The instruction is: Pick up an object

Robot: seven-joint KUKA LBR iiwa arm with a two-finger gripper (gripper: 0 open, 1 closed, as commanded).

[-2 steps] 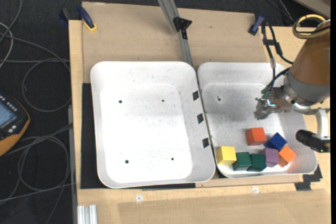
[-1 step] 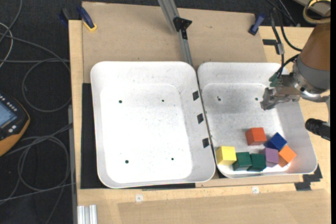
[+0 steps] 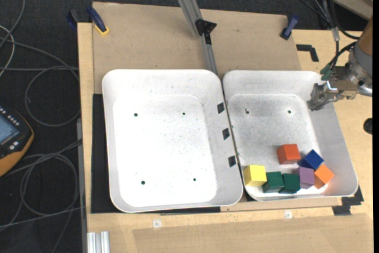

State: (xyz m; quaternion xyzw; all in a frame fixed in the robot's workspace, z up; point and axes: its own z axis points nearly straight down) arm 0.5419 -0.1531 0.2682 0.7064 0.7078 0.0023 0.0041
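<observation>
2 shallow white bins sit side by side on your bench: the left bin and the right bin, their inner rims meeting along a line with small black clips. All the blocks you could pick lie bunched in the near corner of the right bin. You have a red block farthest back in the cluster, with a blue block just beside it to the right. In front of those, a yellow block sits at the left end, then 2 dark green blocks touching each other along the near wall, a purple block next to them, and an orange block at the right end, close to the bin's right wall.

Your gripper hangs over the far right part of the right bin, near its right rim and well apart from the cluster. You can see nothing between its fingers, but whether they are spread or pressed together is too small to tell from this slant.
</observation>
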